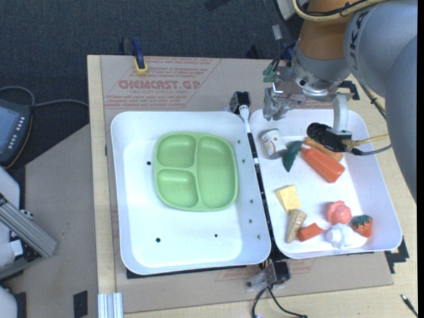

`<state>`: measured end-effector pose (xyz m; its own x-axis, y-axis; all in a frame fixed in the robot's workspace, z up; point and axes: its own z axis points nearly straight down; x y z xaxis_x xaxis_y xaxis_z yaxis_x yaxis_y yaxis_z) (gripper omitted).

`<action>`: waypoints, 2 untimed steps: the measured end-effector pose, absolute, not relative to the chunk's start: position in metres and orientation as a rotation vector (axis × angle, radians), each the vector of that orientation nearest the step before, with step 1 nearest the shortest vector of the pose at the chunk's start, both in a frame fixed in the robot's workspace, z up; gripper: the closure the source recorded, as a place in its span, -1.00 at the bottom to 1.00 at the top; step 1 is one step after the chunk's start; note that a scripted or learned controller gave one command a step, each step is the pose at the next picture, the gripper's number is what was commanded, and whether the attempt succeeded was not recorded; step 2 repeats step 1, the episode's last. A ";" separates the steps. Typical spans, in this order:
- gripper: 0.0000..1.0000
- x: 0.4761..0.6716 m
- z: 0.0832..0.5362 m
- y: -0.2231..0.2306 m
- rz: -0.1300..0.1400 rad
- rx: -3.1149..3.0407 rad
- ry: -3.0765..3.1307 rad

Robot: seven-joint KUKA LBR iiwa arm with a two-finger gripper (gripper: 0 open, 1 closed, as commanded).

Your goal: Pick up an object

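My gripper [275, 111] hangs over the back left corner of the right bin [381, 177], fingers pointing down and a little apart, with nothing between them. Just below it a small white cup with a red mark [270, 142] lies on its side. Beside the cup are a dark green piece [291, 155] and an orange carrot [323, 164]. Further forward lie a yellow cheese wedge [287, 197], an ice cream cone [295, 224], a red-orange piece [309, 231], a pink toy [338, 212], a strawberry [362, 225] and a white lump [338, 237].
The left bin [132, 197] holds a light green divided plate [197, 171]. A ridge with black screws [255, 171] separates the two bins. The grey arm with its orange band [331, 18] comes in from the upper right.
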<state>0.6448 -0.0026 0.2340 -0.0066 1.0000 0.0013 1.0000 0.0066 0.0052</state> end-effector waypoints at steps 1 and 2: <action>1.00 0.643 0.232 -0.015 -0.001 2.222 2.220; 1.00 0.643 0.232 -0.015 -0.001 2.222 2.220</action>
